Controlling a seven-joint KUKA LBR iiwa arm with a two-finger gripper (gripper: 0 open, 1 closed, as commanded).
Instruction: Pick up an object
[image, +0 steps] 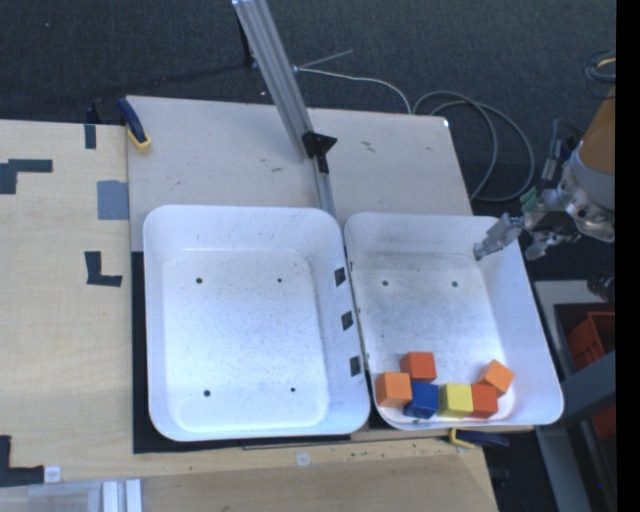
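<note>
Small hard cubes (445, 386), smooth-faced: orange, blue, yellow, red. Packed close together at near edge of right bin (520, 330), some turned cornerwise; no long axis. Matte, speckled white plastic bins on counter (220, 150). Tool (512, 236) above far right rim, well apart from cubes; impossible to tell its grip. Left bin (170, 300) beside.

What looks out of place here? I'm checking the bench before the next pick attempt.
Nothing is spilled or damaged. The blocks are all crowded into the near corner of the right bin, with one orange block tilted against the rim. The hand sits over the bin's far right edge, away from them.
</note>
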